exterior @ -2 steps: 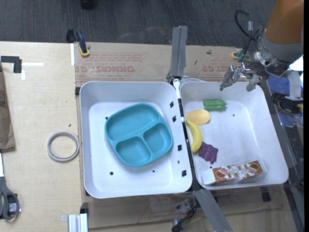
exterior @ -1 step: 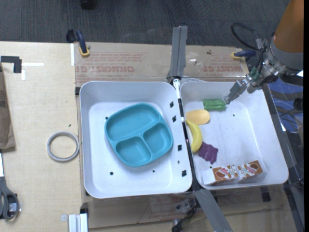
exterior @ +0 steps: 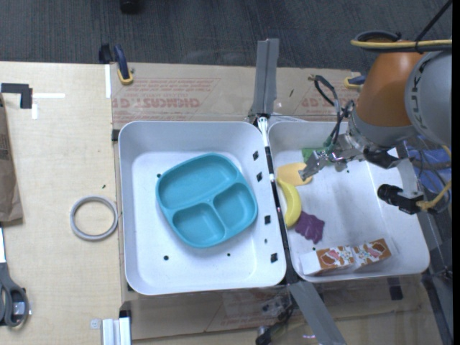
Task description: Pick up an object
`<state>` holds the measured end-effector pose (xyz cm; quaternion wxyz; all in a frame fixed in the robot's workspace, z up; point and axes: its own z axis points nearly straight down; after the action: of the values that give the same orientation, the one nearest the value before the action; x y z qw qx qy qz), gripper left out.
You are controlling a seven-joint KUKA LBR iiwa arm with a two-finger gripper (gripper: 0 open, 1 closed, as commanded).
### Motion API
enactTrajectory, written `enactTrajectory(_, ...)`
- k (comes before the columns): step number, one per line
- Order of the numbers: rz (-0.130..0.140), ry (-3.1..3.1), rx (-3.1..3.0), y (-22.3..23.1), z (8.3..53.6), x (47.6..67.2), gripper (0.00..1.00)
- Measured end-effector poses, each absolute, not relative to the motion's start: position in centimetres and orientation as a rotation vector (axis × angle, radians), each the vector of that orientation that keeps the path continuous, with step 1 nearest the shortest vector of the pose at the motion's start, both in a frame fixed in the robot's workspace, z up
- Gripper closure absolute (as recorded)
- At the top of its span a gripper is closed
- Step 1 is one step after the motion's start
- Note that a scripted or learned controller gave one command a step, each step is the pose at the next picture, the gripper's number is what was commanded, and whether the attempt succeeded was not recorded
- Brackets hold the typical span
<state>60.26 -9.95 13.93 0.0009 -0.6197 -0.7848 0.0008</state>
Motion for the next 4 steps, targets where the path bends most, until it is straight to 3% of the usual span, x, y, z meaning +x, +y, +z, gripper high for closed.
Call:
enactTrajectory(1, 0.001, -2.452, -1.963, -11.0, 9.2, 63.4, 0.0)
enactTrajectory(2, 0.001, -2.441, -1.977, -13.0, 9.2, 62.7, 0.0)
enactTrajectory(3, 0.0, -2.477, -1.935, -12.4, 11.7, 65.9, 0.0)
enactTrajectory(4, 0.001, -2.463, -1.953, -12.1, 9.3, 65.9, 0.0)
